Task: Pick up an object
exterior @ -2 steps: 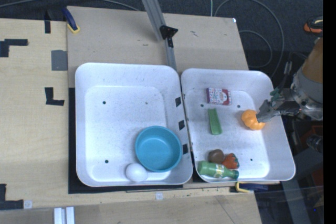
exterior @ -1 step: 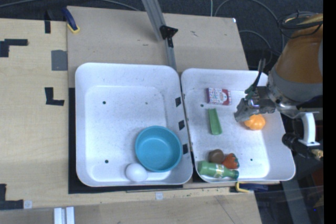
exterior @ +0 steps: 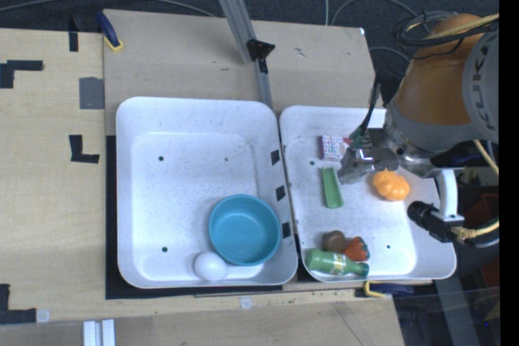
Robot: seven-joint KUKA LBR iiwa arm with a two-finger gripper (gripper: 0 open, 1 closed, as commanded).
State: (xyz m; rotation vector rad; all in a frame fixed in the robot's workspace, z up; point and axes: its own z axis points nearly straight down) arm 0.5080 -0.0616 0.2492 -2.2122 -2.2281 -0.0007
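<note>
My gripper (exterior: 354, 164) hangs over the right bin (exterior: 381, 255), low near its upper middle, between a small pink-patterned packet (exterior: 332, 147) and an orange lumpy object (exterior: 392, 185). A green stick-shaped piece (exterior: 331, 187) lies just left and below the gripper. Nothing shows between the fingers. At the bin's front edge lie a green bottle (exterior: 336, 262), a brown lump (exterior: 333, 240) and a red-orange piece (exterior: 355, 247).
The left bin (exterior: 154, 166) holds a blue bowl (exterior: 243, 228) and a white ball (exterior: 210, 265) near its front. A grey metal pole (exterior: 231, 0) slants down to the seam between the bins. Black cables and the arm's bulk crowd the right side.
</note>
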